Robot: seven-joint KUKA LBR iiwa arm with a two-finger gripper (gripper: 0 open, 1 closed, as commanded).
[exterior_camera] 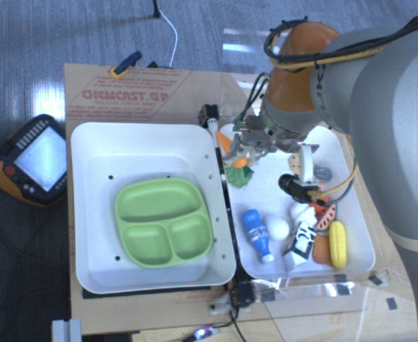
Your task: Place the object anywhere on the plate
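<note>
stage: pickup, nothing delivered | my gripper: fingers closed on the orange-and-green toy, hanging just below my tips | green plate: bare, well off to my side across the bin wall

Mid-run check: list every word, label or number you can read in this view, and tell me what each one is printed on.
"CHEMCAST GP", red print on the brown board under the bins; smaller print around it is too blurred to read.
Handheld pendant left of the bench: screen glares white, nothing legible.
Blue bottle in the right bin: no readable label.
Black-and-white item beside it: markings too small to read.
</note>
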